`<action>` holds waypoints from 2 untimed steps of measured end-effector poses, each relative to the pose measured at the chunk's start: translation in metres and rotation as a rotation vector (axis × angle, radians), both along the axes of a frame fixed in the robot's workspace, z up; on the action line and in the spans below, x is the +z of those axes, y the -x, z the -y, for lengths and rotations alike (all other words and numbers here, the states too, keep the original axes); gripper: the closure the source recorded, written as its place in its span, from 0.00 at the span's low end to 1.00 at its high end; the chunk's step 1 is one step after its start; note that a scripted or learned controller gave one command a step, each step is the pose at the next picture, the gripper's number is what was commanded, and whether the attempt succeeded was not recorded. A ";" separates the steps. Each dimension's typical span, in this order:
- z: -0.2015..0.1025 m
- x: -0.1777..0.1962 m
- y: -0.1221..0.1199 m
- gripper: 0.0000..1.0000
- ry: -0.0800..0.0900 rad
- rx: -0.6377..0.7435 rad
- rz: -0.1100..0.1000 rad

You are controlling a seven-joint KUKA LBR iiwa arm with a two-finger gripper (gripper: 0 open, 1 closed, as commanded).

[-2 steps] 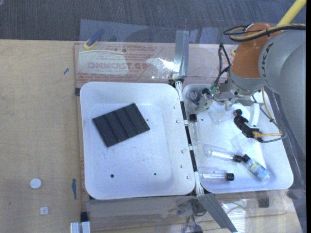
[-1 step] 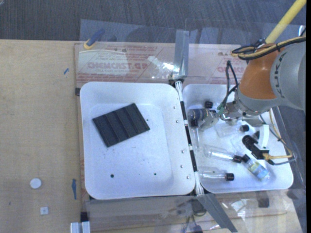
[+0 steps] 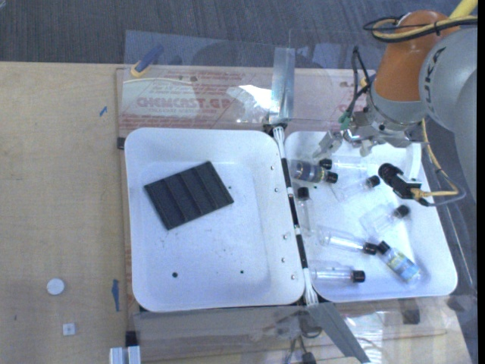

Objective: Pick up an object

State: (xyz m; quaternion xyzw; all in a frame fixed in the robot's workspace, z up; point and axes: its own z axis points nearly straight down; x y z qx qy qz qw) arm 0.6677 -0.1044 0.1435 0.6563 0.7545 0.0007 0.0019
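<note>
Several clear vials with black caps lie in the right bin (image 3: 439,279). One vial (image 3: 309,171) lies at the bin's upper left, close to the divider. Another vial (image 3: 347,242) lies in the middle, and a third (image 3: 334,275) sits near the front edge. A vial with a blue label (image 3: 401,266) rests at the front right. My gripper (image 3: 342,144) hangs low over the back of the right bin, just right of and above the upper-left vial. I see nothing held in it.
A black ridged slab (image 3: 188,194) lies tilted in the left bin (image 3: 151,279). Loose black caps (image 3: 302,193) sit by the divider. A clear plastic sheet and a metal bracket (image 3: 283,82) stand behind the bins.
</note>
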 end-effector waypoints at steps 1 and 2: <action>0.006 -0.056 0.052 0.00 -0.001 0.056 0.001; 0.004 -0.026 0.008 0.00 -0.004 0.008 -0.037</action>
